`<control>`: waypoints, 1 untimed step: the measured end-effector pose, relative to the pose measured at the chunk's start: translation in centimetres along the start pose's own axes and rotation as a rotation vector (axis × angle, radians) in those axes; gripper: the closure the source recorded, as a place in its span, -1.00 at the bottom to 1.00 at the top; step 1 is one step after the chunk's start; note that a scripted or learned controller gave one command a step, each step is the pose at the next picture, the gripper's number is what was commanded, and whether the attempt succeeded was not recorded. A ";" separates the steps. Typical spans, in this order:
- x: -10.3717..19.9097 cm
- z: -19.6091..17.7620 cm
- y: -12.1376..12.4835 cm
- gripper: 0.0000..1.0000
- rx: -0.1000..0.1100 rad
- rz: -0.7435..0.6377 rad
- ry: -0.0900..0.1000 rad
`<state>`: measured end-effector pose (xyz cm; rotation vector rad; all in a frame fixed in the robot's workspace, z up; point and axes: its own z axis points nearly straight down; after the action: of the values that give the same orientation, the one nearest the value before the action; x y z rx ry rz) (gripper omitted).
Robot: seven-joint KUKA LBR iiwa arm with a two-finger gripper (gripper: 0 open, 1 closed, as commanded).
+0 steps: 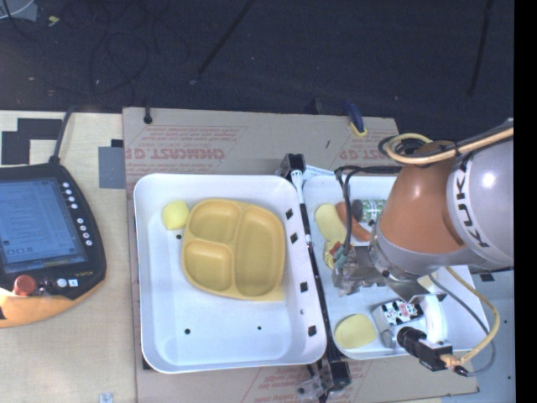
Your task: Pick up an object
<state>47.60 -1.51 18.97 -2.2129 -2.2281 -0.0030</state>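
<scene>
My arm reaches in from the right and its orange band and wrist hang low over the right bin (323, 321). The gripper (351, 277) is down inside that bin, near its middle left. Beside it lie a pale yellow oblong piece (329, 218) at the bin's upper left, an orange piece (359, 227) partly under the arm, and a round yellow piece (356, 332) near the bin's front edge. A small white item with dark and red marks (399, 312) rests right of that. In the left bin (159, 326) sit a yellow divided plate (234, 248) and a small yellow ball (175, 215).
A black divider (307, 259) runs between the two bins. A tablet-like pendant (46, 229) rests on the bench at far left. Cardboard (218, 141) lies under the bins. Cables loop around the arm over the right bin's right side.
</scene>
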 end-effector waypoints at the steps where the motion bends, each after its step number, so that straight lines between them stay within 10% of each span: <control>1: -0.3 0.3 -0.1 -1.00 0.004 0.006 -0.001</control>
<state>47.53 -1.85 18.71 -2.2187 -2.2196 0.0031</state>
